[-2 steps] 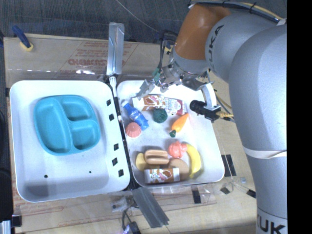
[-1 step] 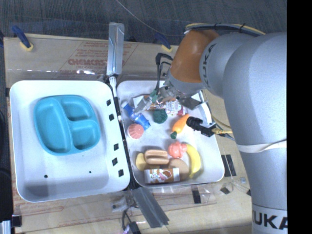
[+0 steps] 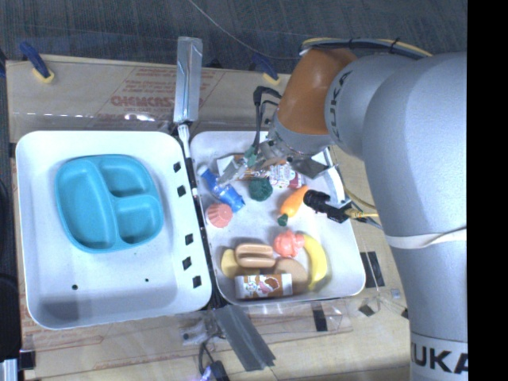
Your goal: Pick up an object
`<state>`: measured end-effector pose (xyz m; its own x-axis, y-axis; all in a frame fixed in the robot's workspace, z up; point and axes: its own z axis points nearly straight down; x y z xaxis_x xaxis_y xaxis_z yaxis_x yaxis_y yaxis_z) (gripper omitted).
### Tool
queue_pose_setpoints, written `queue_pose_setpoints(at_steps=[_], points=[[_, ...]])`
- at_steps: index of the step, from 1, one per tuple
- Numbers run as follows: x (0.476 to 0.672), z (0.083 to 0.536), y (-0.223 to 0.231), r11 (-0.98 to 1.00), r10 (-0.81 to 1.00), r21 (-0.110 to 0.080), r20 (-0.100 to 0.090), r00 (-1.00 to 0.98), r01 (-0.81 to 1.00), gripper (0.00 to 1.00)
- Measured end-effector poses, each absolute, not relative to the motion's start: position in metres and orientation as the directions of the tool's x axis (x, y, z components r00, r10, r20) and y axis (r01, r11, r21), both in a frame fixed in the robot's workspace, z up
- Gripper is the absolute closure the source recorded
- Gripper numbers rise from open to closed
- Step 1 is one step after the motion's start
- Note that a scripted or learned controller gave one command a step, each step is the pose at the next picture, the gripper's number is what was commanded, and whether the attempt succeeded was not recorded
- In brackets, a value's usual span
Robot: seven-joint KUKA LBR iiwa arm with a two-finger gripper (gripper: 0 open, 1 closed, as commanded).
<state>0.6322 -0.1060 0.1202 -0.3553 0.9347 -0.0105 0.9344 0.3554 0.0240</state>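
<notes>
Because the grey arm reaches in from the right, its claw [image 3: 266, 159] hangs low over the far end of the right shallow white bin [image 3: 347, 254], among crinkled wrappers; whether it is spread or pinching, I cannot tell. Candidates there: one dark green lump [image 3: 259, 187], one orange carrot [image 3: 290, 203], one yellow banana [image 3: 318, 259], one hot dog [image 3: 253, 254]. Left white bin [image 3: 36, 236]: one blue divided plastic tray [image 3: 109, 200].

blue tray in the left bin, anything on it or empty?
Empty. The blue divided tray lies flat in the left bin, and all its compartments show bare blue plastic.
</notes>
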Motion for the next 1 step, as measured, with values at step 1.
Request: queue_pose_setpoints(at_steps=[1], points=[[0.6674, 0.1115, -0.1047, 0.371, 0.929, 0.031, -0.02, -0.37, 0.928, 0.0]])
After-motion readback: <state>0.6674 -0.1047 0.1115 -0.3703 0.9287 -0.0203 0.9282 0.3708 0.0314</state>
